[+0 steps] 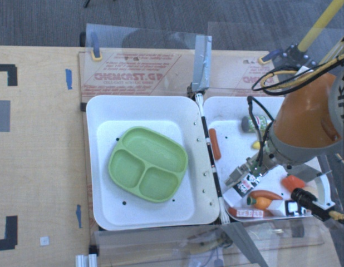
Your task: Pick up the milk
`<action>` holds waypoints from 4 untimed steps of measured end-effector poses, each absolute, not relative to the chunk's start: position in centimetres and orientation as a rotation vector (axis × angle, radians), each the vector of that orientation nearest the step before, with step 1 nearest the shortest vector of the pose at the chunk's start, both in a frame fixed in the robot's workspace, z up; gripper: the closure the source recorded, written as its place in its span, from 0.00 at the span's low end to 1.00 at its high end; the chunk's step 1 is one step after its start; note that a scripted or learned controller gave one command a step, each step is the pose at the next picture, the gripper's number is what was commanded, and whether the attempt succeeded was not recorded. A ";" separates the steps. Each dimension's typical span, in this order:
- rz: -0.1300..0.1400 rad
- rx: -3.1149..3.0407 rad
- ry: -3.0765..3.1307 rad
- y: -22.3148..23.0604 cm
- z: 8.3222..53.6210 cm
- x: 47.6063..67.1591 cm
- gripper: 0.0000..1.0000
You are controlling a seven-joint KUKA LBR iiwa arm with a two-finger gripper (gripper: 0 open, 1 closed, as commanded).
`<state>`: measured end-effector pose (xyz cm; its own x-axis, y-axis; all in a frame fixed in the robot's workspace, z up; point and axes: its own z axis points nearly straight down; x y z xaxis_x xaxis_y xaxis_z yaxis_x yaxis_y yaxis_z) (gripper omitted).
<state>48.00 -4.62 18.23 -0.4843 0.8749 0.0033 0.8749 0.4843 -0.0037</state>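
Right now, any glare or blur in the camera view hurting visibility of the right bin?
Camera view: even light, soft shadows; reflections on the clear panels behind the bins, none on the right bin; the arm looms soft-focus, covering much of it; small items by the gripper look slightly blurred.

A light wooden bench (38,166) bears two white bins (99,149) side by side.

One camera is fixed above the bench (33,149) and looks down at a slant. It is far enough to take in both bins: the left bin (99,121) sits in the centre of the frame, the right bin (227,107) at the right. The floor (161,4) crosses the top edge. The arm (305,115) enters from the right.
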 end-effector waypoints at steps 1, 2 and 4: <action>0.002 -1.427 -2.794 -1.0 18.2 48.0 0.00; -0.001 -1.106 -2.940 -7.8 18.3 48.1 0.00; -0.001 -0.717 -3.062 -4.3 23.2 49.6 0.00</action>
